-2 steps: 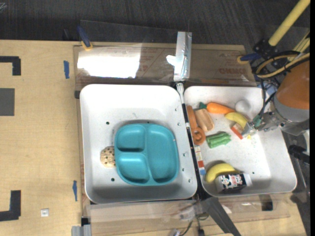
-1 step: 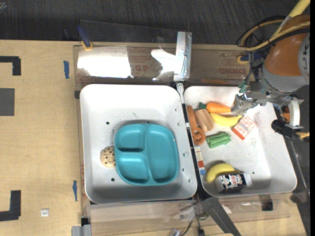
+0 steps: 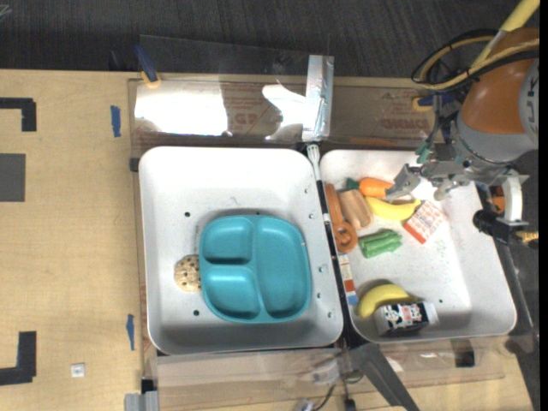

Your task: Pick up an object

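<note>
Objects for picking lie in the right bin (image 3: 488,315) from my remote view: an orange carrot-like piece (image 3: 375,187) near the far wall, a yellow banana (image 3: 399,210) just in front of it, a tan hot-dog-like piece (image 3: 354,209) to their left, and an orange curved item (image 3: 341,229) against the bin's left wall. A green item (image 3: 379,244) sits below these; a red-and-white packet (image 3: 425,222) lies just right of the banana. Near the front wall a second banana (image 3: 382,296) touches a black-and-white carton (image 3: 404,316) lying on its side.

Left bin (image 3: 171,178) holds a teal divided plate (image 3: 255,266), with a cookie (image 3: 187,272) just beside its left edge.

End effector (image 3: 425,178) hangs over the far part of the right bin, above the first banana and the carrot-like piece. I cannot tell its opening, or whether it touches either item. Arm (image 3: 501,110) enters from the right over the surface (image 3: 60,255).
</note>
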Available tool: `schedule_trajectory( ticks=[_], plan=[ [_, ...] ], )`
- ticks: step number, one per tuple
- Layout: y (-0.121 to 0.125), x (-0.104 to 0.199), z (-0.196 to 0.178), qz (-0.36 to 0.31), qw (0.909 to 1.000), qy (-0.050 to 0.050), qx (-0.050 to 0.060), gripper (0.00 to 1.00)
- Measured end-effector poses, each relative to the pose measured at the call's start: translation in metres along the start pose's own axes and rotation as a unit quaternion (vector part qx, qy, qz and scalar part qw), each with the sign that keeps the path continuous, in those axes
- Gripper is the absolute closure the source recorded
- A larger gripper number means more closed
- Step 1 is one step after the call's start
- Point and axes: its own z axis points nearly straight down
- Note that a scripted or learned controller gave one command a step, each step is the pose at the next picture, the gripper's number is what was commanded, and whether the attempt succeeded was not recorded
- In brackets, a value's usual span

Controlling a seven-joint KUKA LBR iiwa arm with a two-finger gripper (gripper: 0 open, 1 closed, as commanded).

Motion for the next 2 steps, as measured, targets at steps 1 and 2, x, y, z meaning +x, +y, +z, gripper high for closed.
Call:
schedule_trajectory(
  ticks=[1,2],
  plan=[
    [0.061,0.036,0.053,-0.086,0.9963,0.000,0.000,0.00],
    [0.056,0.067,-0.005,-0.010,0.9999,0.000,-0.002,0.00]
  ],
)
